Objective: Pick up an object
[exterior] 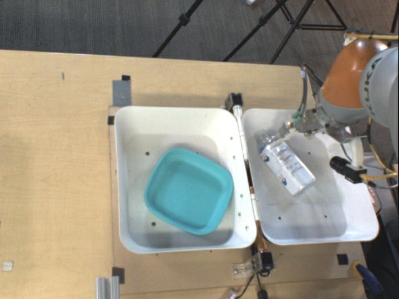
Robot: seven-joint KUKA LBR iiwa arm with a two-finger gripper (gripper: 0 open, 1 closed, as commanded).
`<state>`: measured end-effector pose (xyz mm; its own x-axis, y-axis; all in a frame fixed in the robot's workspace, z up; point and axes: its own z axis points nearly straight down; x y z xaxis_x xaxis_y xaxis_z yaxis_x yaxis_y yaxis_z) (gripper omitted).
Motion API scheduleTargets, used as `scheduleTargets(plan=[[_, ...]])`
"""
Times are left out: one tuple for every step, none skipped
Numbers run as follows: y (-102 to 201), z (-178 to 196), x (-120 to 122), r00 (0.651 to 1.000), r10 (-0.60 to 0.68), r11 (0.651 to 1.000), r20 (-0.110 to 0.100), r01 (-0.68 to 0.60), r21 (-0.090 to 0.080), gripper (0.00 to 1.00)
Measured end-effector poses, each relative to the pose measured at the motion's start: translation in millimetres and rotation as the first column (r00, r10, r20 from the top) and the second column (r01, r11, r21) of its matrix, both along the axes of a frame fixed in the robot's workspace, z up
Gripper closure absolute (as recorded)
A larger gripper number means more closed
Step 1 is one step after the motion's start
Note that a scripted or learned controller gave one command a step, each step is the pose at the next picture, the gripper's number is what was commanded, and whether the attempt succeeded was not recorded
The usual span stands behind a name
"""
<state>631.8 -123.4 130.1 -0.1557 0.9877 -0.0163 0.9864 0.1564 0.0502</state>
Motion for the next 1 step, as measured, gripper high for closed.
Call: scheduleTargets(plan=[[-2.3,-0.6,-3.4,0.998,0.062,0.998,0.006,-0.062,-0.004,0.0]])
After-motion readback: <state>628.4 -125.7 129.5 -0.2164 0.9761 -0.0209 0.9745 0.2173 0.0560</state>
